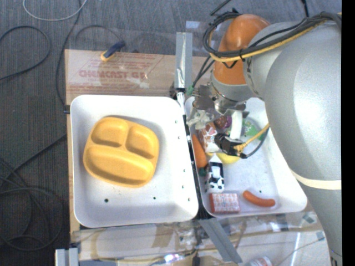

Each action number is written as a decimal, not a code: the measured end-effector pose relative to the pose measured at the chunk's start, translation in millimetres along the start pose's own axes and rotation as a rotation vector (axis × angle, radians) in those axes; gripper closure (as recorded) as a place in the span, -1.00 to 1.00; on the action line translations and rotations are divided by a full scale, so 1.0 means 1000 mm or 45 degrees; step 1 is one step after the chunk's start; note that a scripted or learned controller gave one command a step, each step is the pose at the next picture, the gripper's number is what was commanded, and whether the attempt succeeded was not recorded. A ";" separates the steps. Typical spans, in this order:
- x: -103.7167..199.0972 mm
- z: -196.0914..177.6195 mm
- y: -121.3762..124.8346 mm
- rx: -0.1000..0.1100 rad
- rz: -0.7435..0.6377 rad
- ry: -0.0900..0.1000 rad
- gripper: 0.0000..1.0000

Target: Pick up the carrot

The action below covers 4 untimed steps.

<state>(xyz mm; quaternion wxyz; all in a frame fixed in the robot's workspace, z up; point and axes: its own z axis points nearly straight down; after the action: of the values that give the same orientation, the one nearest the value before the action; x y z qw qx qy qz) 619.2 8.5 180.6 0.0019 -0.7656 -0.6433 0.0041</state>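
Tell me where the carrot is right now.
In the camera view, the carrot lies in the right bin, against its left wall, just left of the gripper and above the black-and-white cow toy.

- The arm [302,93] is a thick, smooth cylinder in pale grey with a satin sheen, taking up the frame from about one o'clock down to five o'clock.
- A glossy orange band [239,43] caps the segment above the wrist, rounded like a dome, toward twelve o'clock of the grey body.
- Black cables [260,35] loop in a bundle across the orange band and trail off toward two o'clock.
- A yellow cable [256,137] curls out near the wrist's lower end.
- Below the band sits darker metal hardware, the gripper [222,118]; its details are too cluttered to make out, possibly brackets and small fittings.
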 end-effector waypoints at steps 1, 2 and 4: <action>0.081 -0.019 0.011 -0.003 0.359 -0.005 1.00; 0.081 -0.025 0.010 0.004 0.354 -0.017 1.00; 0.223 0.083 -0.010 -0.003 1.096 0.010 1.00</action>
<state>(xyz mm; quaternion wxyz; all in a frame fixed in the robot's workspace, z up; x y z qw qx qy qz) 647.2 229.7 96.3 0.0016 -0.9642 -0.2653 0.0008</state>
